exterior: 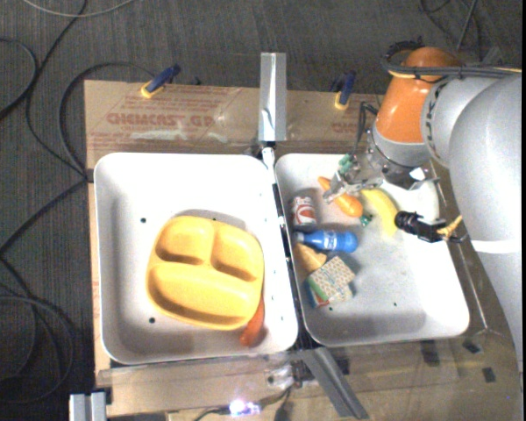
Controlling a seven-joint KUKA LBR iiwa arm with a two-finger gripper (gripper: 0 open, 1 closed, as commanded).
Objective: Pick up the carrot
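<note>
An orange carrot (351, 206) with a small green end lies in the back part of the right bin (421, 310), beside a yellow fruit (380, 205). My gripper (344, 185) hangs directly over the carrot's back end, touching it or just above it. A small orange bit (325, 183) shows to the left of the gripper. I see nothing lifted off the bin floor.
Also in the right bin are a red and white can (304, 209), a blue bottle (330, 240), a tan cone (309, 257) and a checkered block (331, 281). The left bin (123, 235) holds a yellow divided plate (207, 270) with an orange-red long thing (253, 325) at its near right edge.
</note>
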